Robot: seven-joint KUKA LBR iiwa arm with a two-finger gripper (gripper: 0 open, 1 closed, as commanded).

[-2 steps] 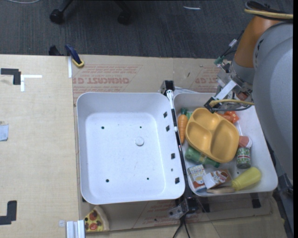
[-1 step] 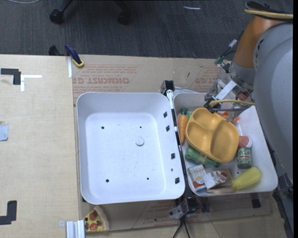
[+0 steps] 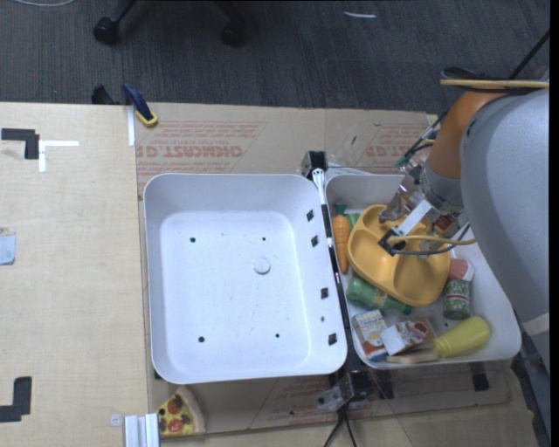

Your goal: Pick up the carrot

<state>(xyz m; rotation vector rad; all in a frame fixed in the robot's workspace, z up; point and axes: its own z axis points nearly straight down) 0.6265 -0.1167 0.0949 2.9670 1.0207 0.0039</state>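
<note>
Carrot lies along left wall of right bin, near far corner. End effector sits over yellow bowl mid-bin, apart from carrot. Clenched or released? Honestly can't tell.

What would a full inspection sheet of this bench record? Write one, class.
Surface: left bin and right bin on cardboard over a wooden bench.
Job's things: carrot in the right bin, by its left wall, beside the yellow bowl.
Clutter: can, yellow bottle, packets in the right bin; toy pizza slice outside.
Grippers: gripper over the yellow bowl, apart from the carrot.
Cables: dark cable at the front edge.
Surroundings: carpet, chair base.
</note>
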